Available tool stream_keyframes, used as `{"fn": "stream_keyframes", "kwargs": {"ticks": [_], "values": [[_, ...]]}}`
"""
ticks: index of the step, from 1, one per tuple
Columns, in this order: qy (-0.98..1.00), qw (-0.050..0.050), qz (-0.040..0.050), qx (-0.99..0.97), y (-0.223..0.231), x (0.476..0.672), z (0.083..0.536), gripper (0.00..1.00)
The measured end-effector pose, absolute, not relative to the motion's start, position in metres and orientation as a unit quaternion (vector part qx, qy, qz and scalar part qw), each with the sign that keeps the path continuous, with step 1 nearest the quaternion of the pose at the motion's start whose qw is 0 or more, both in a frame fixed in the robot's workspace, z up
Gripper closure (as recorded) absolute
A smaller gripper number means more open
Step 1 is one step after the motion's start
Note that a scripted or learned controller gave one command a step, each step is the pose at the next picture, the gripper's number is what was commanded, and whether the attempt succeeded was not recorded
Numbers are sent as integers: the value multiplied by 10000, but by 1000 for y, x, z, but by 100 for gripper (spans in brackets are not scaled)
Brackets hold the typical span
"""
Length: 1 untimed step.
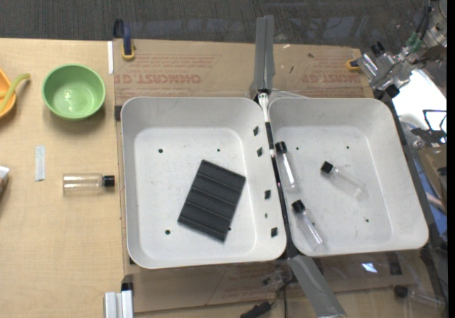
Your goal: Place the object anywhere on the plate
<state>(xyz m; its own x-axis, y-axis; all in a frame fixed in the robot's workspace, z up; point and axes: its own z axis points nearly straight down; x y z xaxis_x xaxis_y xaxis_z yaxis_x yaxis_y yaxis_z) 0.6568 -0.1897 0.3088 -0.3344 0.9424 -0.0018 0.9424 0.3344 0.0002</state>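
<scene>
A black ribbed plate (212, 200) lies flat and slightly turned in the middle of the left bin (131, 167). The right bin (387, 167) holds three clear vials with black caps. One vial (286, 165) lies along the bin's left wall. A second vial (342, 178) rests near the bin's middle. The third vial (308, 225) lies near the front left corner. None of them touches the plate.
On the wooden bench to the left stand a green bowl (74, 92) and a clear bottle (87, 181) lying on its side. A small white strip (40, 163) lies beside them. A grey post (264, 53) rises between the bins. Metal hardware and cables (398, 60) crowd the top right.
</scene>
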Motion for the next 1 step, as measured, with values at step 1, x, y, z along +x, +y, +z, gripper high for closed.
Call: {"fn": "stream_keyframes", "kwargs": {"ticks": [1], "values": [[8169,8,-5,5768,-190,657,309,0]]}}
